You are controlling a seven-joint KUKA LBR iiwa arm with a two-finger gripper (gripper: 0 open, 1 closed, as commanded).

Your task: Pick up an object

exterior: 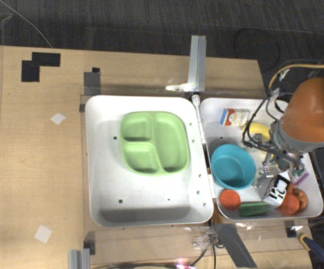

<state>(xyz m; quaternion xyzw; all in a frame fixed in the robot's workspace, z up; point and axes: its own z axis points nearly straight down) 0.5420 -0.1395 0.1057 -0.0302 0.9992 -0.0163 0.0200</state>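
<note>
I am looking down on the bench (38, 167), which is carrying two shallow white bins side by side. The left white bin (103, 167) is holding a light green plastic plate with three compartments (153, 142), lying flat toward the bin's far half. The grey arm with the orange band (312, 114) is reaching in over the right edge of the right white bin (207, 114), and its gripper (273, 170) is hanging low inside that bin, near the right edge and about midway between the far and near edges. I cannot tell from here whether the gripper is open or closed, nor whether it is grasping anything; cables and wrist hardware are cluttering that spot.

Everything that could be picked is sitting in the right bin. A round blue plastic bowl (233, 166) is standing upright by the left edge, just beside the gripper. A small orange-red ball (230, 198) is lying in the near left corner, with a dark green elongated object (254, 209) just beside it along the near edge. A small white-and-black item (277, 190) is lying just below the gripper, touching an orange rounded object (294, 202) in the near right corner. A yellow object (258, 130) is lying beside the wrist, and a white packet with blue and red print (234, 116) is resting near the far edge.
</note>
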